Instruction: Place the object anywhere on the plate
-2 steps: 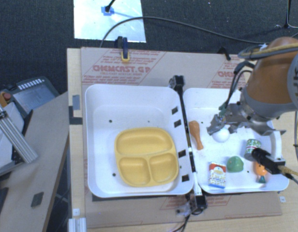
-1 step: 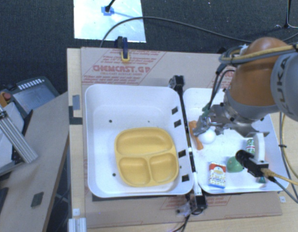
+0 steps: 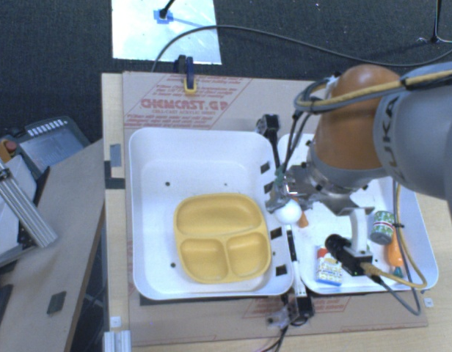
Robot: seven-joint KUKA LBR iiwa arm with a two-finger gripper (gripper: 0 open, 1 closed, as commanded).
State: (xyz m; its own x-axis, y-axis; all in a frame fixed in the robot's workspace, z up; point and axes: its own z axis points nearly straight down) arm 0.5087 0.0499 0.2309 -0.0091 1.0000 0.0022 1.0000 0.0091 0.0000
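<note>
A small white ball (image 3: 288, 212), smooth and matte, sits at the tip of the tool (image 3: 285, 195), over the seam where the two bins meet. It is just beside the plate's right edge and not on it. The ball hides the tool's tip, so I cannot tell whether the tool is spread, pressed together or pinching the ball.

The plate (image 3: 222, 237) is pale yellow plastic with rounded corners, split into one wide compartment and two smaller ones. It lies flat in the near half of the left bin (image 3: 141, 196), a shallow white tray with a rounded rim and open floor behind and left of the plate.

The right bin (image 3: 425, 266) is more crowded. Along its near and right sides lie a small printed box (image 3: 329, 270), a little labelled can (image 3: 382, 226) and an orange carrot-shaped piece (image 3: 395, 254). The grey arm (image 3: 424, 145) with its orange band covers much of this bin.

Both bins rest on a brown sheet printed in red (image 3: 186, 101), laid on the pale wooden counter (image 3: 114, 270). Dark carpet (image 3: 50, 50) lies beyond.
</note>
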